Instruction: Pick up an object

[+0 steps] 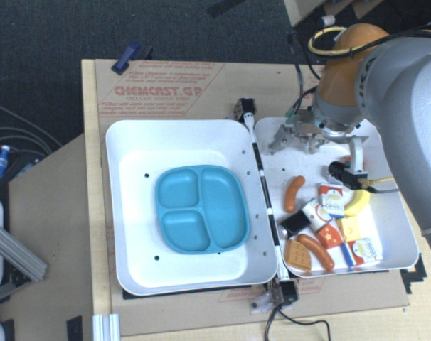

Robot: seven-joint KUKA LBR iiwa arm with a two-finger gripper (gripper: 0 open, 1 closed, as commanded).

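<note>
My gripper (296, 142) hangs over the far end of the right bin (393, 258), its fingers spread with nothing between them. Closer to the camera in that bin lie an orange-brown sausage (294, 192), a small red and white carton (331, 198), a yellow banana (358, 203), a black block (294, 223) and a second sausage (316, 251). A round waffle (297, 256), a yellow block (350, 228) and a white carton with a blue stripe (365, 251) crowd the near corner. The nearest item, the first sausage, is a short way below the gripper.
The left bin (126, 190) holds a blue divided plate (201, 208). A black clip (245, 108) sits at the far end of the wall between the bins. A small blue object (126, 57) lies at the bench's far left edge.
</note>
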